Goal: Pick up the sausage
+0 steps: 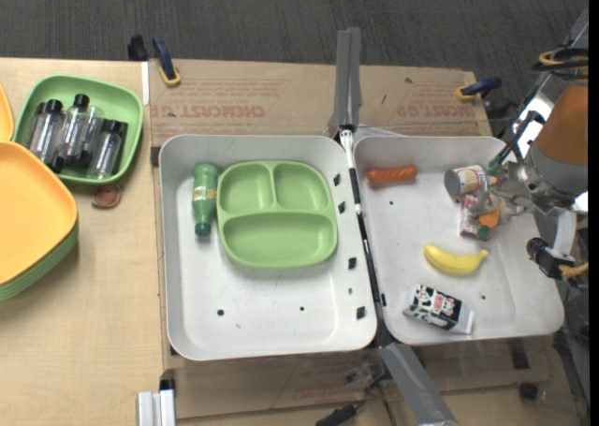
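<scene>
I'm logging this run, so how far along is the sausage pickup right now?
Nothing looks done yet: the orange-red sausage lies on the floor of the right white bin, near its upper left corner. The gripper sits over the can and packet at the bin's right side, apart from the sausage. Reaching, grasping and lifting are all left.

Grey arm (552, 167) with orange band and yellow-ringed joints.

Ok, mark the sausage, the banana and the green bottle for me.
sausage (391, 174), camera view, middle of its length.
banana (456, 259), camera view, middle of its curve.
green bottle (204, 196), camera view, its body, beside the divided plate.
</scene>
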Available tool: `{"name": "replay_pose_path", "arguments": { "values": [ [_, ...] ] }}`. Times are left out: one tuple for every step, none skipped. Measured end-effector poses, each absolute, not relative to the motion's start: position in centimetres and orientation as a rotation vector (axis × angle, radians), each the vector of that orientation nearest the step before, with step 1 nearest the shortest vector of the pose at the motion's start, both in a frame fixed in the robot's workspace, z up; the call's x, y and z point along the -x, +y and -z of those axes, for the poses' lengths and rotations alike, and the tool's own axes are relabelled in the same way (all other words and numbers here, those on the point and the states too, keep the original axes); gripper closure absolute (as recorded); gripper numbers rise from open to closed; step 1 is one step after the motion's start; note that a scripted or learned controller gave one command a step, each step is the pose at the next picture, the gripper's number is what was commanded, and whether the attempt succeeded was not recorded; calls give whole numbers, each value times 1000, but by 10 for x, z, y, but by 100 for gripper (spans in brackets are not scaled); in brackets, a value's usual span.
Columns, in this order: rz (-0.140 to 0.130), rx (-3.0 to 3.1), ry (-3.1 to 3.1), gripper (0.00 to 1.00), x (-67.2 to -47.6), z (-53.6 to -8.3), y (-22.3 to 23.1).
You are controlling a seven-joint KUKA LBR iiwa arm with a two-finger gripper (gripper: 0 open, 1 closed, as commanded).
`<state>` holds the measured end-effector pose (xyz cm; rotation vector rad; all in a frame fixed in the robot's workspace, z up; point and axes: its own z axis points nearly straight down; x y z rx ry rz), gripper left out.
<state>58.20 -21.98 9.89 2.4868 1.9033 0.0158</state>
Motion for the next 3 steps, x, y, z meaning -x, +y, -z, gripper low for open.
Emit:
{"name": "replay_pose_path", "arguments": {
  "values": [
    [47, -2619, 1777, 100, -649, -110, -205],
    [-11, -2429, 1972, 100, -619, -99, -210],
    [-9, -2426, 1975, 100, -620, -109, -210]
  ]
}}
